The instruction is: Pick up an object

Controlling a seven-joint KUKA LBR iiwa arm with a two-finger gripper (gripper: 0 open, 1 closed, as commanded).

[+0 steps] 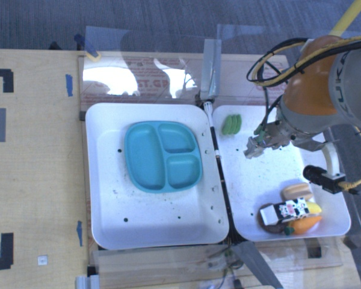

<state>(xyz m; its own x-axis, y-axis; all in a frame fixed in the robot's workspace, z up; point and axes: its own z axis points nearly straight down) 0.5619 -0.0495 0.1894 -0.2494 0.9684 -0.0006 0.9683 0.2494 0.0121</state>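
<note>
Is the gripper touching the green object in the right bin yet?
Apart. In the camera view, bare white bin floor separates the gripper from the green object, which lies near the right bin's upper left corner.

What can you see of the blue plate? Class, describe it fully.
The plate is light blue, smooth like plastic, a rounded rectangle with three compartments: one long one on the left, two smaller on the right. It lies flat, right side up, near the middle of the left bin, slightly turned. Nothing lies on it; only the bin floor touches it.
</note>
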